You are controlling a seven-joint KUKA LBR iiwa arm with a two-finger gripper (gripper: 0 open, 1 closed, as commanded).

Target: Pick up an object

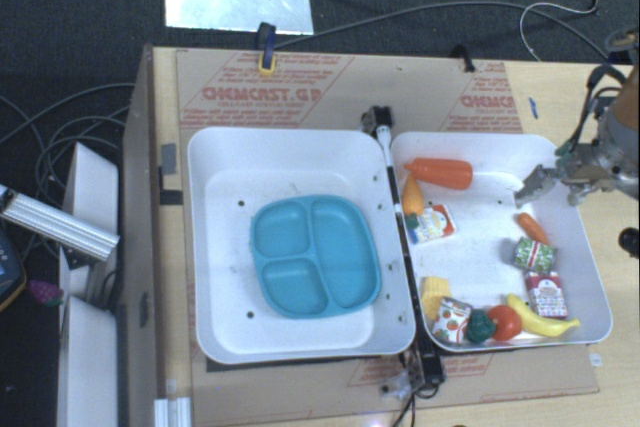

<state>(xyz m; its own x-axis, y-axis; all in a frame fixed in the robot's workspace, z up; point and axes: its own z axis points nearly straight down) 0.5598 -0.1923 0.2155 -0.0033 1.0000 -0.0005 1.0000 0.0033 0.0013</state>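
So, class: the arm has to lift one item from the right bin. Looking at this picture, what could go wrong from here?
1. The banana, tomato and red carton crowd one corner, so the claw may nudge neighbours or lift two.
2. The small carrot lies near the right bin wall, so a finger might strike the rim.
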